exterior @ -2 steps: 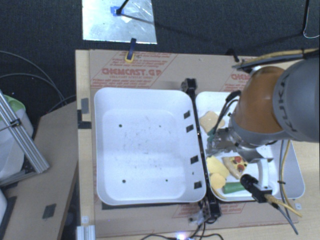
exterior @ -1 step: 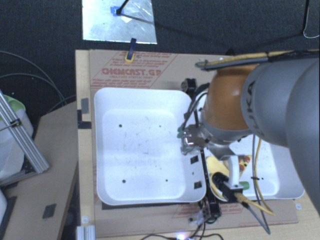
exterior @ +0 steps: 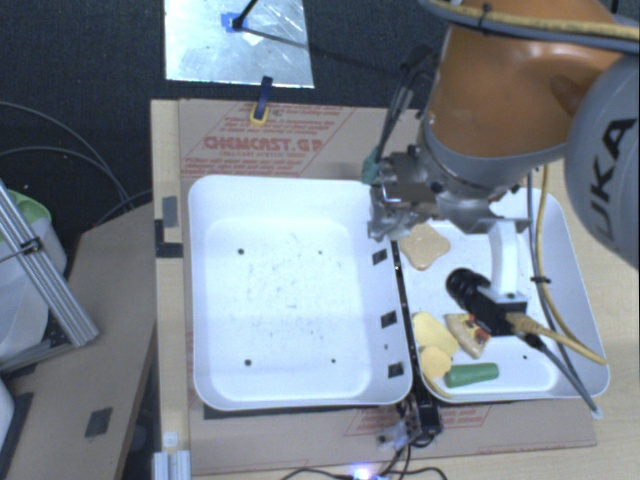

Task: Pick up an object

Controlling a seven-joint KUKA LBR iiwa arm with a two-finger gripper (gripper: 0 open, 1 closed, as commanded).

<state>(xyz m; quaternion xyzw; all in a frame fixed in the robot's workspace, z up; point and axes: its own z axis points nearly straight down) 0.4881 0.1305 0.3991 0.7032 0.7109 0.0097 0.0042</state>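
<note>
Bread slice [exterior: 425,247] in the right bin [exterior: 570,258], likely light and soft, wants an edge pinch; whether the jaws [exterior: 392,218] above it are spread, I cannot tell.

Vantage: I look from one fixed camera above the counter [exterior: 110,268].
Facing: downward at a slant.
Coverage: both white bins [exterior: 280,298].
Arm [exterior: 520,78]: nearest my lens, right of them.

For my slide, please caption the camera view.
KUKA arm's gripper hovers by toast-shaped piece in right bin.
</note>
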